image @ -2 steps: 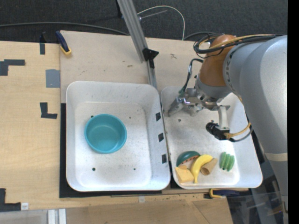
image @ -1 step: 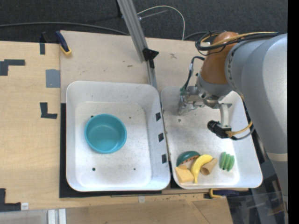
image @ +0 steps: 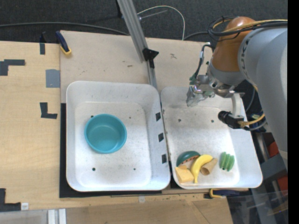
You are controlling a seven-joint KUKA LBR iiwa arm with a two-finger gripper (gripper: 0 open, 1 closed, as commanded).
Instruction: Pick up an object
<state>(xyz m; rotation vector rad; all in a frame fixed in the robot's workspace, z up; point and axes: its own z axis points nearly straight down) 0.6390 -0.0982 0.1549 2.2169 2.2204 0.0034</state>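
Hanging over the right bin (image: 243, 171) toward its twelve o'clock rim, the gripper (image: 195, 96) carries nothing; whether its fingers are spread or closed I cannot tell. Down at six o'clock the banana (image: 202, 164) runs its long axis from one to seven o'clock, beside a green piece (image: 226, 161). A teal bowl (image: 105, 133) sits in the left bin (image: 74, 125).

Arm (image: 261, 55) cut off right; gripper (image: 194, 98) blurred — perhaps empty.
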